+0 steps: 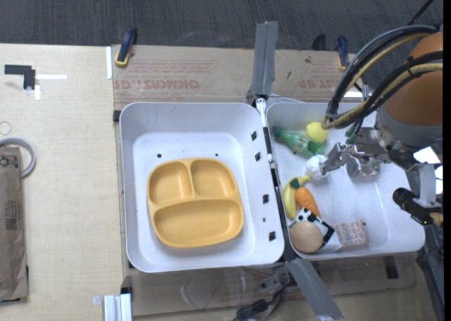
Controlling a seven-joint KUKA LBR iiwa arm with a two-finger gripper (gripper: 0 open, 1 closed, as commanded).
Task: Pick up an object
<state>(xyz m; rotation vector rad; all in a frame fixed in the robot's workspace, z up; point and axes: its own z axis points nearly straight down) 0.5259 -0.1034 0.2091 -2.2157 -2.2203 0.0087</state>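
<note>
Two shallow white bins side by side on the desk. In the left bin, at centre frame, a yellow divided plate, lying flat and alone.

In the right bin, right of centre, a cluster of small items along its left wall:
- near the top, a green bottle-like item, with a yellow ball touching its right end
- below these, a small white object
- lower down, a banana against the bin wall, with a carrot just beside it
- at the lower left corner, a round brown item, a black-and-white piece touching it, and a pinkish packet just to the right

Reaching in from the right edge, the grey arm with its orange band, hoses looping over the top. Low over the middle of the right bin, the gripper, pointing left, its tip just beside the small white object. Contact between them too blurred to judge. How wide the gripper stands: not discernible from this slant. Nothing visibly held.

Behind the bins, flattened cardboard with a blue clamp at its upper left corner. At the far left edge of the frame, a brown paper bag.
</note>
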